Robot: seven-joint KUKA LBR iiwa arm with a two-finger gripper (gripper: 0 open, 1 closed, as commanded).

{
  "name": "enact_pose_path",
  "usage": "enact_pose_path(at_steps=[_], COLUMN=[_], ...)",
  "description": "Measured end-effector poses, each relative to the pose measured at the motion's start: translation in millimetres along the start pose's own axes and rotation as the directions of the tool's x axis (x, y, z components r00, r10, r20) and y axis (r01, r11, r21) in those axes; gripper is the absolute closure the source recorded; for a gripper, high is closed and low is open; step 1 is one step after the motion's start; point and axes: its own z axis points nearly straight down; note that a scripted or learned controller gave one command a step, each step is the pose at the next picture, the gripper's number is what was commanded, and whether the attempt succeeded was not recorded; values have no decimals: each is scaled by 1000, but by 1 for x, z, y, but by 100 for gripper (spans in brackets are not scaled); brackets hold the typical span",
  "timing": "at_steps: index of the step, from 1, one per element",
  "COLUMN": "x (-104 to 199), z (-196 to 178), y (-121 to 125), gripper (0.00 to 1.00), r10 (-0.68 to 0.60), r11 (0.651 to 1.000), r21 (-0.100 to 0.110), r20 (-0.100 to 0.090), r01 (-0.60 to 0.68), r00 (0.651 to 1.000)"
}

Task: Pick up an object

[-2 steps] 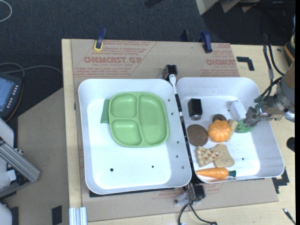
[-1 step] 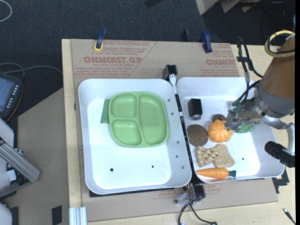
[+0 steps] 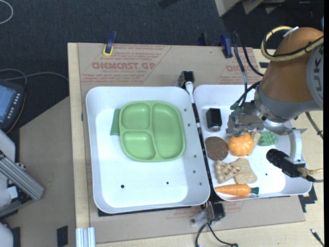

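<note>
**Gripper hanging over the orange**

The gripper point(image 3: 241, 129) is hovering in the right bin point(image 3: 205, 94); whether it is wide or narrow I cannot tell. The orange point(image 3: 241, 145) is sitting directly beneath it, just nearer. A cookie point(image 3: 216, 147) is lying left of it, pizza point(image 3: 235, 171) and a carrot point(image 3: 234, 190) nearer still.

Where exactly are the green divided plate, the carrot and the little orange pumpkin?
green divided plate point(image 3: 152, 130): camera view, the ridge where its compartments meet.
carrot point(image 3: 232, 190): camera view, middle of its orange body.
orange pumpkin point(image 3: 241, 145): camera view, its rounded side.
</note>
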Motion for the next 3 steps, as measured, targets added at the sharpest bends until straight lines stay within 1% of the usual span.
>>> enact_pose_path(at_steps=[1, 2, 3], x=[56, 70, 69], z=[-5, -2, 12], y=[-6, 1, -9], gripper=[100, 100, 100], r10=[1, 5, 8], r11=[1000, 1000, 1000], r21=[2, 1, 6], r20=[0, 2, 1], r01=[-1, -5, -8], r00=[1000, 1000, 1000])
